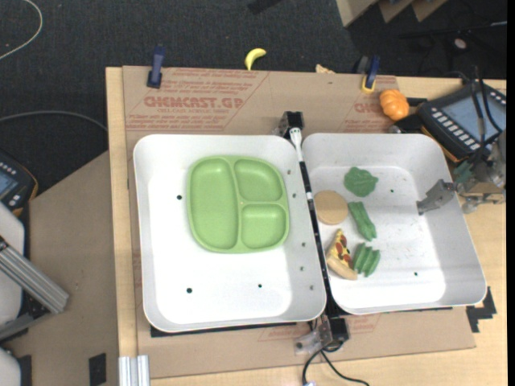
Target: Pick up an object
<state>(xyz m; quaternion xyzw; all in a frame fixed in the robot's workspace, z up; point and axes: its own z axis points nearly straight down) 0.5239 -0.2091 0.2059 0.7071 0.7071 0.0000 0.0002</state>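
Currently, gripper (434, 197): at the right rim of the right bin, grey tip poking in over the wall; cannot tell its state, nothing seen between its tips.
Arm: comes in from the right edge, mostly hidden, low over the bench.
Right bin (418, 288): white, shallow, holds all the small items, clustered in its left half.
Green leafy piece (360, 182): upper middle of right bin, well apart from the gripper.
Tan round disc (330, 207): near the left wall of right bin, just below-left of the leafy piece.
Green pod (361, 219): just right of the disc, lying at a slant.
Pizza slice (341, 256): lower left of right bin, close to the wall.
Green bean bunch (367, 260): just beside the pizza slice, on its right.
Left bin (161, 280): white, holds a green divided plate (238, 204) with three compartments, upper middle of the bin.
Bench (201, 95): cardboard sheet under both bins, blue clamps at the far edge.
Orange toy (393, 104): on the bench beyond the right bin.
Yellow banana piece (254, 56): at the far bench edge.
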